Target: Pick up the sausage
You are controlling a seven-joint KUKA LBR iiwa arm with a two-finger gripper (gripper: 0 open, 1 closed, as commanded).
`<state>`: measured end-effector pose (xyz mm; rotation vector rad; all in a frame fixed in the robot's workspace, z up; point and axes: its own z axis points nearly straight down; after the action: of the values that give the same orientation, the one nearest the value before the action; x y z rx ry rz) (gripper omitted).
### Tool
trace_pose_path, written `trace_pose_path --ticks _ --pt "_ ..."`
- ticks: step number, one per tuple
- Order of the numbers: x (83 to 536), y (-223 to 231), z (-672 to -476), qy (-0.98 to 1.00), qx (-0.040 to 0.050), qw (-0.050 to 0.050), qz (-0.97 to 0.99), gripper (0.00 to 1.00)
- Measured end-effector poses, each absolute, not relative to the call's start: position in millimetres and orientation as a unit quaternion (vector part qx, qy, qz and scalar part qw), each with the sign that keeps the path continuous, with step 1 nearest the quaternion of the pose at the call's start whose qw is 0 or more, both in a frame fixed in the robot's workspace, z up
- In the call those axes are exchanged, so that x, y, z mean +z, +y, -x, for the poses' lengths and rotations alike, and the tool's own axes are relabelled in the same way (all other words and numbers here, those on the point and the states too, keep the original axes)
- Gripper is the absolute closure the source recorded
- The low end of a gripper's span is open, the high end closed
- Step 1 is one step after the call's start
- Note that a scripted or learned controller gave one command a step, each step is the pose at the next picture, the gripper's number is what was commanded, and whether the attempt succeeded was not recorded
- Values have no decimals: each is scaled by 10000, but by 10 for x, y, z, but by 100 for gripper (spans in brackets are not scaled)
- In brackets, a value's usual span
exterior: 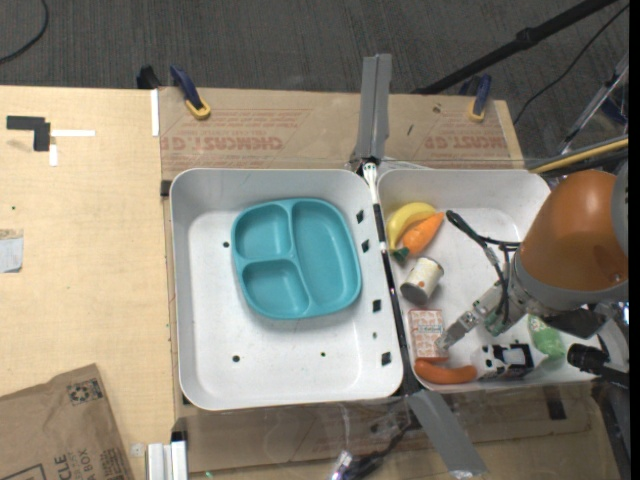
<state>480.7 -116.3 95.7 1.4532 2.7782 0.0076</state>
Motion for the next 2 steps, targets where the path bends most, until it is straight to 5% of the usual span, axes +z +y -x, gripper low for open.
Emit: trace_pose_path --ticks 1,2 --pt "950 -1109 -4789 7860 15 14 -6183 0" --pt "2274 -1617 -4884 8591 -3 9 -5118 0"
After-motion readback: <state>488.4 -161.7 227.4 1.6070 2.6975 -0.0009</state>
